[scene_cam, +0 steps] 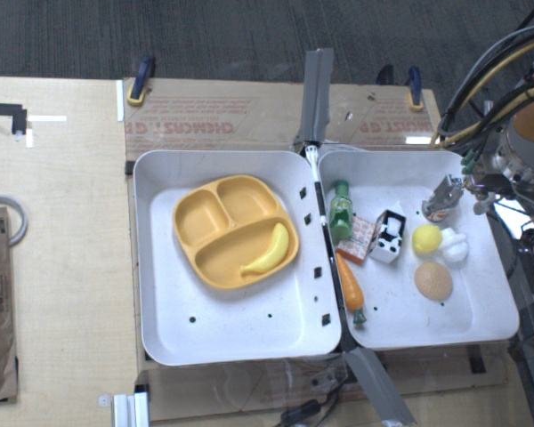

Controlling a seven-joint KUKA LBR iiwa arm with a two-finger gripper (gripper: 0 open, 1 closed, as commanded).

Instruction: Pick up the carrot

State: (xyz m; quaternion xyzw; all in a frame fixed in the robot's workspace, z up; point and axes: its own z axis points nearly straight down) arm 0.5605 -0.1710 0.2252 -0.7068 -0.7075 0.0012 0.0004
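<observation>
A: What did the tabletop (62, 265) carry, largest items first?

B: Two white bins side by side. The left bin (160, 327) held a yellow divided plate (215, 221) with a banana (269, 251) lying in its front compartment. The right bin (481, 314) held the smaller items.

A: Where was the carrot?

B: The carrot (349, 285) lay at the right bin's left edge, against the divider between the bins, leaf end toward the front. Behind it stood a green bottle (340, 210), with a checked red-and-white packet (360, 237) and a black-and-white cube (390, 236) just beside. A brown egg (433, 281), a lemon (426, 237) and a white lump (454, 248) sat further right.

A: And the claw?

B: The claw (441, 201) hung over the bin's back right area, well apart from the carrot, grasping nothing. Whether it was released or clenched could not be determined.
</observation>
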